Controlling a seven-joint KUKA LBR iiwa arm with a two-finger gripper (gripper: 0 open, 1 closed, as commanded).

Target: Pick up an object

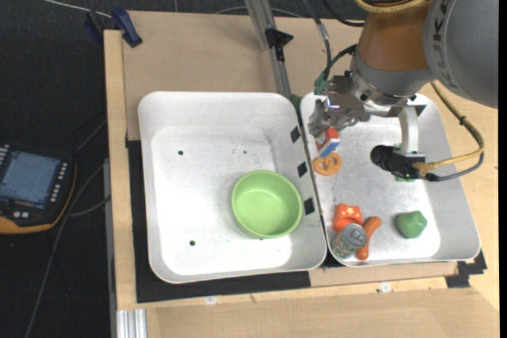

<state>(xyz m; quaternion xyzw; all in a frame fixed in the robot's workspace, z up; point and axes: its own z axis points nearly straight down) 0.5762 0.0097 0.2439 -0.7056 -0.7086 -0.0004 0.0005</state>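
On your far left, a handheld control pendant with a lit screen rests on dark carpet, and thin cables trail over the floor above it. Moving right, you come to a pale wooden bench carrying two shallow white bins side by side. The left bin holds a single light-green bowl, upright, near its right wall. A slanted metal post rises behind the divide between the bins. In the right bin, you find a small orange ring-shaped toy just below the gripper, then lower down an orange block, a small can and an orange carrot-like piece crowded at the front-left corner, with a green pepper-like toy farther right. The gripper hangs low over the bin's upper-left area, close above a red, white and blue item. Whether its tool is released or clenched, you cannot tell. Nothing appears lifted, so judge the pick as not yet done: grasping and raising remain.
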